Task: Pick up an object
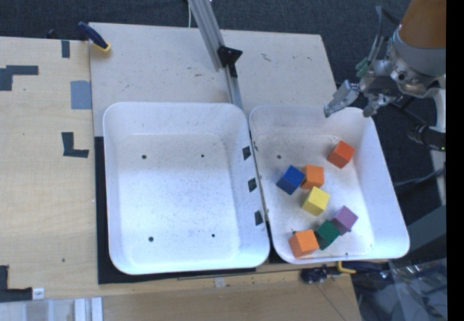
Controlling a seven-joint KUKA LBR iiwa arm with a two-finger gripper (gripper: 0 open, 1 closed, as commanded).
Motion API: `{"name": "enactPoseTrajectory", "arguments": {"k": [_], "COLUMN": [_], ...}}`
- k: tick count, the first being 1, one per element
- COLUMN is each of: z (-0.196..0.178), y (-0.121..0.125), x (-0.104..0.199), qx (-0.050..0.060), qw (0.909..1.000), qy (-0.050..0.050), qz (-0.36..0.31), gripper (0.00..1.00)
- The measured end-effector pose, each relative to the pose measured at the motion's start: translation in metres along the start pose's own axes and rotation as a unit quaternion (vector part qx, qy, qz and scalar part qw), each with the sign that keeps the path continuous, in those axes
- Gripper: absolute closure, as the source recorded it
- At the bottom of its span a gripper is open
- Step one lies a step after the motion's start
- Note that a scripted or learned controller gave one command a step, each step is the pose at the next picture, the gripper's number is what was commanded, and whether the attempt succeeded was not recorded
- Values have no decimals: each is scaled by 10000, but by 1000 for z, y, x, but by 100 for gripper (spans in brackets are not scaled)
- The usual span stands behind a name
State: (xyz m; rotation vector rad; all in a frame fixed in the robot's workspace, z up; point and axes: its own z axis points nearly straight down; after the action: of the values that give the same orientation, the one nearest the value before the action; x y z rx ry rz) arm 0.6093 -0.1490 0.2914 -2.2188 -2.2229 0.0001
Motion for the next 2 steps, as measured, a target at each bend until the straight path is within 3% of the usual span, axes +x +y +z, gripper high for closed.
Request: {"name": "enactPoseTrajectory", "arguments": {"k": [1,2], "z": [0,63], "y": [0,-6], "x": [0,4], "qx": [0,37], "qw": [10000,10000], "qy": [0,-1], "qz": [0,0], "gripper": [0,0]}}
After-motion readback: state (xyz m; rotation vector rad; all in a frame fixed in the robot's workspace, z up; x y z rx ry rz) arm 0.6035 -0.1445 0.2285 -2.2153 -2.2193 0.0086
